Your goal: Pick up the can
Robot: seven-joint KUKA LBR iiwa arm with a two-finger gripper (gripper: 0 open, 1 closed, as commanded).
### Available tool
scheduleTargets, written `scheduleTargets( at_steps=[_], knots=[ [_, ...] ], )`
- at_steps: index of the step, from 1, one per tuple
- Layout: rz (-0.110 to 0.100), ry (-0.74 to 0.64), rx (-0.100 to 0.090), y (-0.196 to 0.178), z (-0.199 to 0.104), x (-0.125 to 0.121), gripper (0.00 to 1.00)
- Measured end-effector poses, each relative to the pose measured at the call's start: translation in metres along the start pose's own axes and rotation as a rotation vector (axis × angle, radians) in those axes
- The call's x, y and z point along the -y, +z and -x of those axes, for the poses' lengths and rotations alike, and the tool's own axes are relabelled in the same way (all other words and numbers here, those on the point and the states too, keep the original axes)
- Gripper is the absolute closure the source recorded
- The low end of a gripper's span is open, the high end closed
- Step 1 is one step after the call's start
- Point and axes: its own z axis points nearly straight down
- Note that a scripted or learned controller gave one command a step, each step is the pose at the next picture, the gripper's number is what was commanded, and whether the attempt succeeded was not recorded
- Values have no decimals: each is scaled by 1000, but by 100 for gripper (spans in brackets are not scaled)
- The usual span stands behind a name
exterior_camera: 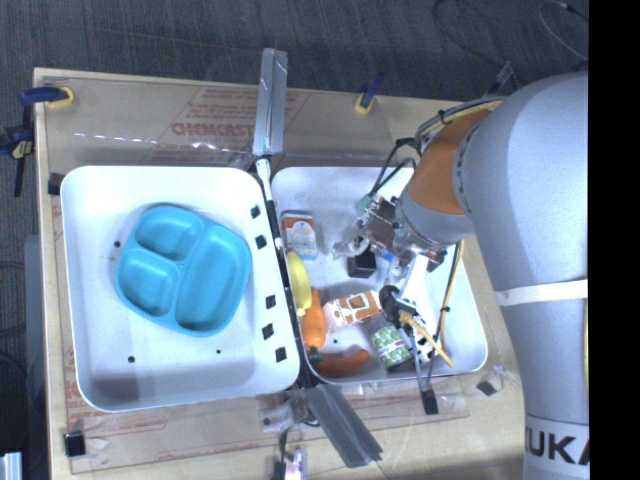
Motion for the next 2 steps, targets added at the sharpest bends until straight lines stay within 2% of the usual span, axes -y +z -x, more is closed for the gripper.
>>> scheduleTargets(
  at_steps=[1, 2],
  knots=[
    [7, 16, -2, 8, 48, 68, 0],
    [11, 9, -3, -3, 46, 67, 100]
  ],
)
